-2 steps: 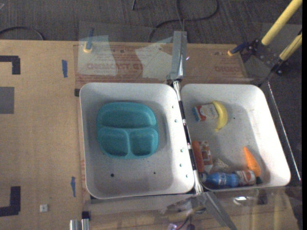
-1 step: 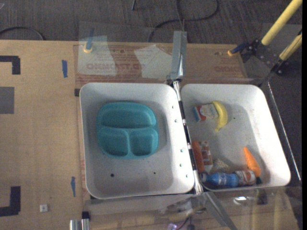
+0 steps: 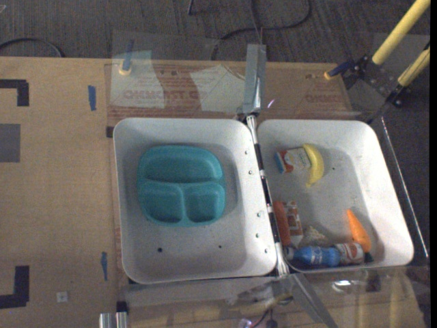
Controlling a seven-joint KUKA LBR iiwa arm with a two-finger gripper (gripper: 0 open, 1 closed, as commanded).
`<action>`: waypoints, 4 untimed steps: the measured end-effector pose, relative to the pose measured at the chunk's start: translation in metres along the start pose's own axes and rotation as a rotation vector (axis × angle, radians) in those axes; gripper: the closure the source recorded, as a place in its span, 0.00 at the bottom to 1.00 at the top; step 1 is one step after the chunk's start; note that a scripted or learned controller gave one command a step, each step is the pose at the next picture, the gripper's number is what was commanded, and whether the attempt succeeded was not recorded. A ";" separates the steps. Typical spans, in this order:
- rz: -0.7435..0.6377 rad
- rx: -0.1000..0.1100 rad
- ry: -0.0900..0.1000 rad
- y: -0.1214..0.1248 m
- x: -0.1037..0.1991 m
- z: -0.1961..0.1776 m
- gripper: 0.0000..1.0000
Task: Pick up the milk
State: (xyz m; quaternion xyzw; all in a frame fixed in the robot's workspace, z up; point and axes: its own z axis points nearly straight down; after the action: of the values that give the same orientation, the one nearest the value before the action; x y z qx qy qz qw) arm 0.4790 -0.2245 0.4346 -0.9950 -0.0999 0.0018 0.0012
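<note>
The small milk carton [image 3: 293,159] lies on its side in the right bin [image 3: 389,183], touching the left side of the banana [image 3: 314,164], with the carrot [image 3: 358,229] and blue bottle [image 3: 317,256] well below that banana.

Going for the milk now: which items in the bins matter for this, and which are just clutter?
For the job:
milk carton, right bin

Lying about:
banana, touching the carton
carrot
blue bottle
red-orange box
teal divided tray, left bin

Yellow poles [image 3: 410,19] cut off top right
</note>
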 end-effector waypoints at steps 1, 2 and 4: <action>-0.001 0.000 -0.001 0.001 0.000 -0.010 1.00; -0.002 -0.001 -0.002 0.001 0.001 -0.020 1.00; -0.006 -0.002 -0.004 0.001 0.003 -0.039 1.00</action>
State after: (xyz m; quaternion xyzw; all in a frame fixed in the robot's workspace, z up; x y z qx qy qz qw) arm 0.4818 -0.2252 0.4740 -0.9947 -0.1028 0.0039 0.0000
